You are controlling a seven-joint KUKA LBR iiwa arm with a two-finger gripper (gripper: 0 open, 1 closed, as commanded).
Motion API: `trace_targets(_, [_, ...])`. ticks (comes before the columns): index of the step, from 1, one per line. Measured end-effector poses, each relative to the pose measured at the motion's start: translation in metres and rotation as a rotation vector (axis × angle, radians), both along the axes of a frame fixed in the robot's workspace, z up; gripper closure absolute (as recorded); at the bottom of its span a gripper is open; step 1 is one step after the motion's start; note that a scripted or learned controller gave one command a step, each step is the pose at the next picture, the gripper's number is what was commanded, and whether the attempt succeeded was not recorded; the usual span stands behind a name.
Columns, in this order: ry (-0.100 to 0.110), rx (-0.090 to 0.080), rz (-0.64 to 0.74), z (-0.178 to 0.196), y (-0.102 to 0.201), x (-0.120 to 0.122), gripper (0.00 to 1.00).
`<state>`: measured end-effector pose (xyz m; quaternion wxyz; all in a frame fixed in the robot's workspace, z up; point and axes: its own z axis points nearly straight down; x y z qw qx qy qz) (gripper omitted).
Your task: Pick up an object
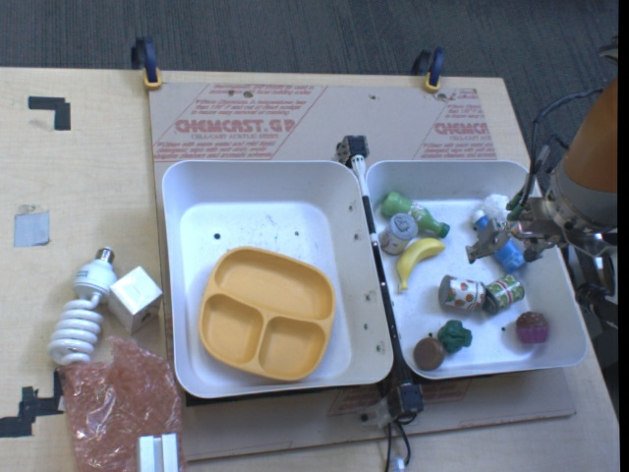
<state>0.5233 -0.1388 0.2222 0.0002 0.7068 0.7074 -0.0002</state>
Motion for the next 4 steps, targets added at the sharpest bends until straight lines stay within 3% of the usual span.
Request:
trace_targets(1, [-0.009,0.002,-0.001,-0.126,-0.008,0.004,0.0])
trace_targets(2, [-0.012,0.003,-0.002,-0.115,-0.008,0.005,1.0])
trace_targets(3, [-0.012,0.003,-0.002,-0.115,-0.008,0.005,0.0])
trace_targets(4, [0.0,0.001,-0.002,-0.13,0.023,-0.026,0.0])
